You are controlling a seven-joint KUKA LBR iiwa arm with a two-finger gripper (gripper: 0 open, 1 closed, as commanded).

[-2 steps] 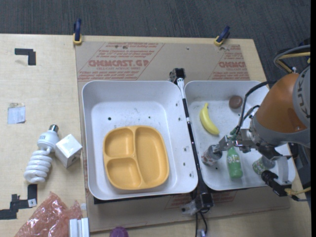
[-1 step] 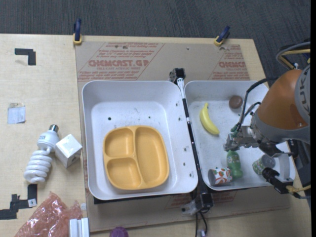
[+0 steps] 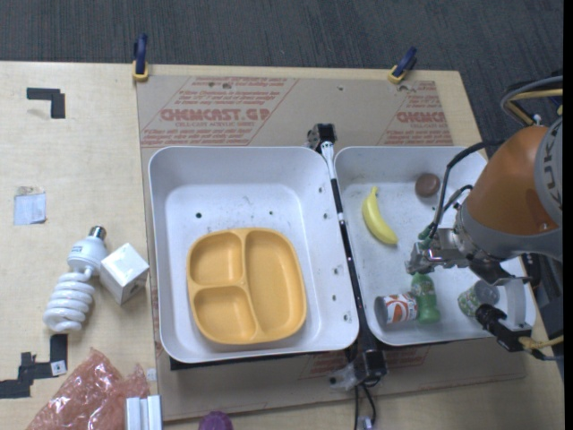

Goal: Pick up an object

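Nearest in the right bin (image 3: 358,164), along its near wall, a small red-and-white can (image 3: 397,308) lies on its side touching a green bottle (image 3: 425,298), and the gripper (image 3: 428,260) hangs just above the bottle's far end. Whether the jaws are wide or narrow cannot be told from this slant, and nothing shows between them, so no pick is made yet. The likely trouble is crowding: can and bottle lie against each other and close to the near wall, so a descent could strike one, shove both, or pinch at the bottle's rounded side and let it roll out. Another greenish object (image 3: 472,301) sits just right of the bottle, partly under the arm, and could be knocked. Farther in the bin lies a banana (image 3: 379,219), and beyond it a small brown round thing (image 3: 428,184), both well apart from the bottle. The can's print is too small to read. Beyond the bins, the board on the surface carries red lettering (image 3: 215,115) reading roughly "CHEMCAST".
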